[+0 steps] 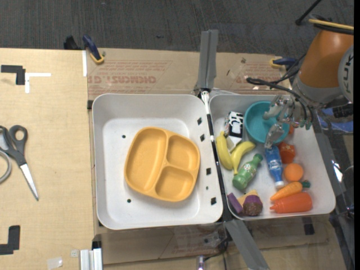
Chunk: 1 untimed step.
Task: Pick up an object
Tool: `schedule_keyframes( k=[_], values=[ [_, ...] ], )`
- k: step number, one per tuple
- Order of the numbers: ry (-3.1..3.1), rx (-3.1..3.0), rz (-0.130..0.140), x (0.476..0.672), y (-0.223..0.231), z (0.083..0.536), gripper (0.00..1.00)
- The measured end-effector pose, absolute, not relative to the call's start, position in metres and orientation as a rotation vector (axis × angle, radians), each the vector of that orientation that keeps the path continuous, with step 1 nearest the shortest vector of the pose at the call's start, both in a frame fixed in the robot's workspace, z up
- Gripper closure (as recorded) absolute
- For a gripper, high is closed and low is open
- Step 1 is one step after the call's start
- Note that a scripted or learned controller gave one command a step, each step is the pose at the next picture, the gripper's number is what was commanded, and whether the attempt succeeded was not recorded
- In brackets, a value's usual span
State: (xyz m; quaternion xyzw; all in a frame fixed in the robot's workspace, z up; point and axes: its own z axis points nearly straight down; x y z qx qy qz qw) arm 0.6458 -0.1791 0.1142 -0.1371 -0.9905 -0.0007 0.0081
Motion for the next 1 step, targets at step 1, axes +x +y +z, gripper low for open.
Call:
schedule_keyframes(
  k=[1],
  values=[
    [-3.100,-0.524,0.001,0.5561,-0.1510,0.0922,0.00]
  ],
)
